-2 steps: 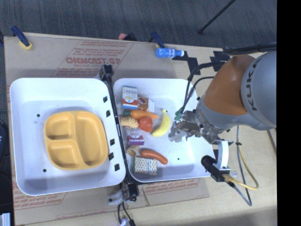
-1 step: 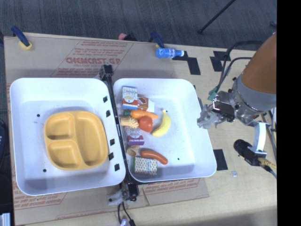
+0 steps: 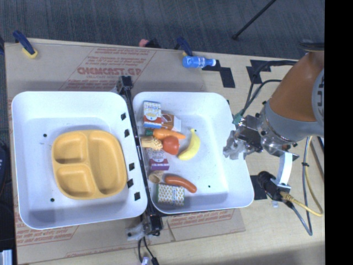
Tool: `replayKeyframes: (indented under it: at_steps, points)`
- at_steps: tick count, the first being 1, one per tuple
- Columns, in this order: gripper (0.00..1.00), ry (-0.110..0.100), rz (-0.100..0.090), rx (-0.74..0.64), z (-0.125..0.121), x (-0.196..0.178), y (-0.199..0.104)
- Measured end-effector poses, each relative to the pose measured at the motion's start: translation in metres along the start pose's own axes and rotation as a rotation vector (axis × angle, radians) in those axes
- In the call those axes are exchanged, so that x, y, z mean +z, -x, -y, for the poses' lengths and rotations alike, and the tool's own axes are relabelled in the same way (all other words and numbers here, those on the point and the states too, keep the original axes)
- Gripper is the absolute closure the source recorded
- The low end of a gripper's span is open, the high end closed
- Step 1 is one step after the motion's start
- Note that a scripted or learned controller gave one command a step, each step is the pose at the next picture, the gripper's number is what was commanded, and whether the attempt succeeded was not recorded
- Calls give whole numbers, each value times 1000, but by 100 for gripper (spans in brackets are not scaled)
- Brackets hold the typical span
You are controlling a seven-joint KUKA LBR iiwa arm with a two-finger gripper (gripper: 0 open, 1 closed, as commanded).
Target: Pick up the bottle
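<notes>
A small blue bottle [image 3: 196,62] with a pale cap lies on its side on the cardboard, just beyond the far rim of the right bin [image 3: 238,176]. My gripper [image 3: 234,147] hangs over that bin's right rim, well to the right of the toy food and far nearer to me than the bottle. Nothing shows in its grasp. The arm's grey and orange wrist [image 3: 295,101] rises behind it at the right.
The right bin holds a carton [image 3: 152,114], carrot [image 3: 168,133], tomato [image 3: 170,145], banana [image 3: 190,145], sausage [image 3: 180,183] and a snack box [image 3: 170,194]. A yellow divided plate [image 3: 88,163] sits in the left bin [image 3: 25,126]. Blue clamps [image 3: 184,46] grip the far edge. Cables [image 3: 298,200] trail at the right.
</notes>
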State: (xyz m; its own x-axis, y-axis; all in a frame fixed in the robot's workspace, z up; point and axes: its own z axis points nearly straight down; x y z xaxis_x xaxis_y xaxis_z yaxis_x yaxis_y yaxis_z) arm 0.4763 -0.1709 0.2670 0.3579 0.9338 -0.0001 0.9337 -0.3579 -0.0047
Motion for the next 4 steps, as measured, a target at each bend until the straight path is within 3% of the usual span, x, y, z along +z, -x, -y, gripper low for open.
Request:
replayKeyframes:
  at_steps: [1,2,3,4]
  points:
    - [100,-3,-1,185,-8,15,22]
    - [100,1,0,434,-8,3,22]
    - [100,-4,-2,693,0,21,1]
    - [100,-6,-2,911,-1,48,5]
